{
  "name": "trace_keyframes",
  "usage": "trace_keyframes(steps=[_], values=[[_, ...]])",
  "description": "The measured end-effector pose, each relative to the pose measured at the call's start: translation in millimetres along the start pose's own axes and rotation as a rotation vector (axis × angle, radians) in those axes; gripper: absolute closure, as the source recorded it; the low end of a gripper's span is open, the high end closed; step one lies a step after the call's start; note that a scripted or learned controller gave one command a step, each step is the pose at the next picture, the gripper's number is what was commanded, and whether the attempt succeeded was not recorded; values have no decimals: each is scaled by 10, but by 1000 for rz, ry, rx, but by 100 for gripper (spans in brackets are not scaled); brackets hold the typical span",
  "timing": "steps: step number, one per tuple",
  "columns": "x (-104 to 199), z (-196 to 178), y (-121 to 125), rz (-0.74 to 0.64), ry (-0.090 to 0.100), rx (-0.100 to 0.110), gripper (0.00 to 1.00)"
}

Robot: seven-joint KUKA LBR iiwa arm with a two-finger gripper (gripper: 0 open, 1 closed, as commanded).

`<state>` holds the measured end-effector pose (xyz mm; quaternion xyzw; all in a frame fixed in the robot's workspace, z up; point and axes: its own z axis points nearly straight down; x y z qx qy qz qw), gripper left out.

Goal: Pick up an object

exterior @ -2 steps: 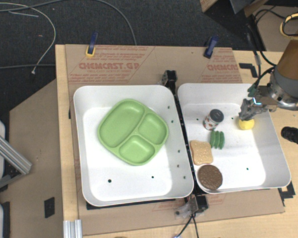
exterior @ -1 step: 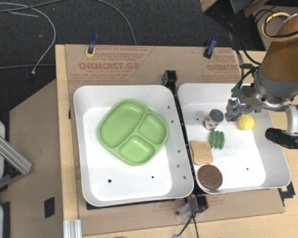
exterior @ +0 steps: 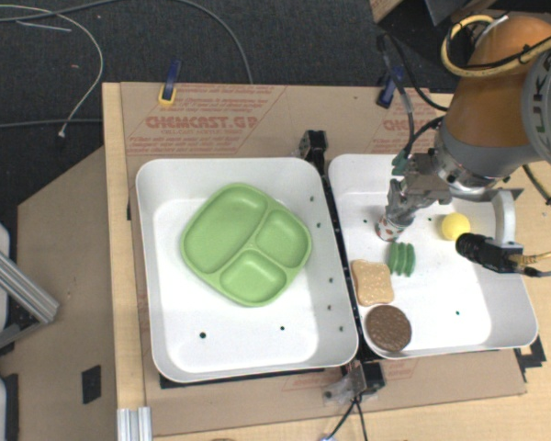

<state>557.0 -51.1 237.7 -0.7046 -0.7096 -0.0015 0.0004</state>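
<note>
The grey two-finger gripper (exterior: 391, 229) hangs low in the right-hand white bin (exterior: 505, 333), just above the ridged green object (exterior: 402, 258); its grip I cannot tell. Best to centre squarely over that green piece before descending, clear of the tan bread slice (exterior: 374, 282) beside it.

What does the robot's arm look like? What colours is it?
The arm is fat and round, grey with a big orange band near the top. Yellow and black cables loop over it. At the end sits a small silvery metal gripper, with a black part sticking out beside it.
</note>
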Motion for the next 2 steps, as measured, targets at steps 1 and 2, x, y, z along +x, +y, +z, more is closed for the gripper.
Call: trace_keyframes(steps=[1, 2], values=[[599, 134, -11, 0, 1, 6, 100], [1093, 38, -6, 1, -1, 1, 100]])
